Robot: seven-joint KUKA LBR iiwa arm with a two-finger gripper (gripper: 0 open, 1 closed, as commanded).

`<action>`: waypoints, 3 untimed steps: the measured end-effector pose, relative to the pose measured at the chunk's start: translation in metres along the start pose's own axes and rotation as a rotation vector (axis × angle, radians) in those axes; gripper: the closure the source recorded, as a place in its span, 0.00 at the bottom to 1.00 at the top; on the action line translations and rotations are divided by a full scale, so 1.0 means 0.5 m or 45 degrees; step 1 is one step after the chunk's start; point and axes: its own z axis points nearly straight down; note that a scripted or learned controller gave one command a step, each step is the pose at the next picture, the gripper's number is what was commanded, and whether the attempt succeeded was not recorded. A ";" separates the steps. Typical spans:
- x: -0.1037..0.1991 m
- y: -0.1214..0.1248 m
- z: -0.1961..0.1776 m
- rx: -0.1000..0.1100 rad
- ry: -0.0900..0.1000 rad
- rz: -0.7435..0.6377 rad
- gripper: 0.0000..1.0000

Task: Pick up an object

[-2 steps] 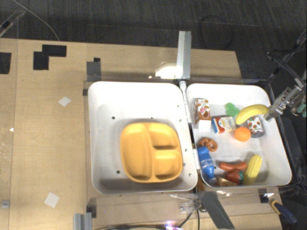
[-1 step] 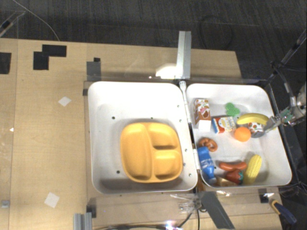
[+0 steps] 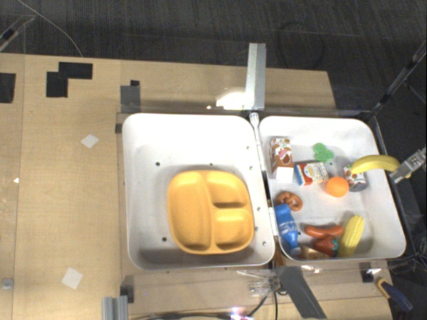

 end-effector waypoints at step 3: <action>-0.005 0.015 0.284 0.000 0.003 -0.237 1.00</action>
